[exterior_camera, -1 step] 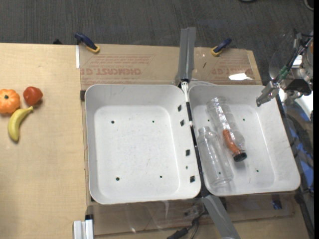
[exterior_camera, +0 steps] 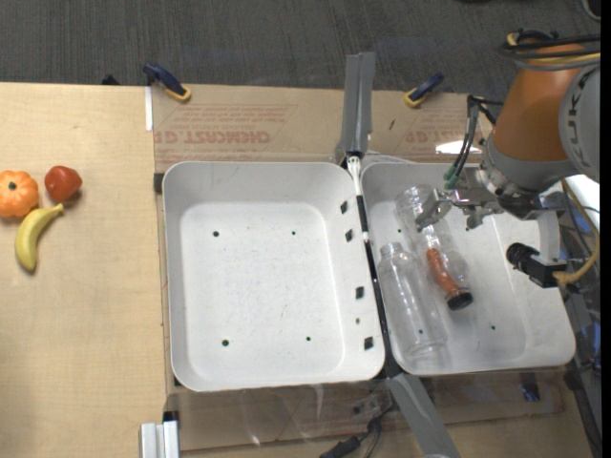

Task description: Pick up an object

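Bottles [exterior_camera: 412, 299], clear crinkled plastic, in right bin [exterior_camera: 535, 346]; end effector [exterior_camera: 456, 203] above.

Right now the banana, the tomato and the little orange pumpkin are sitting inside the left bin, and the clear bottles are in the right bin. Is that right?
Not quite. The banana, tomato and pumpkin lie on the bench, outside the left bin, as the camera view shows. The clear bottles are in the right bin.
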Controlling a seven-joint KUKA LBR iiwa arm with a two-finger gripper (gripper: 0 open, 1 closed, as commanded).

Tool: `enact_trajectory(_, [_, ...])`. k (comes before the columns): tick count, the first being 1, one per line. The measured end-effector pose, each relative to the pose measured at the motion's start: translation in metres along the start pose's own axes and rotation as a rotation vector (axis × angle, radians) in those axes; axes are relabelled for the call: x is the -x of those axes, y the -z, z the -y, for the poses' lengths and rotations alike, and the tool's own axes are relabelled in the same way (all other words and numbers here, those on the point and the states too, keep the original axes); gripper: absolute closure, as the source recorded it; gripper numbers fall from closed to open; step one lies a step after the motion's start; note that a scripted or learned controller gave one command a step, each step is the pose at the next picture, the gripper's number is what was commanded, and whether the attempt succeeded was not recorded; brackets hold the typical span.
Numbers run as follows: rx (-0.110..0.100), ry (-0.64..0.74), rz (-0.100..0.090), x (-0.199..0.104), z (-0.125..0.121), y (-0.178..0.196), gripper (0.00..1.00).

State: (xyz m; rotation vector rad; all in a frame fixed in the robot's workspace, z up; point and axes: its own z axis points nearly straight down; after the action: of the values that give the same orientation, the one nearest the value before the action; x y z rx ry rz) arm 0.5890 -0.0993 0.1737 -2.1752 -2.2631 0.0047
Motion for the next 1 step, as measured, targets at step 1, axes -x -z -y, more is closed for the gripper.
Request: enact_trajectory(1, [0.002, 0.089, 0.0, 0.0505, 0.0269, -0.0826, 0.0])
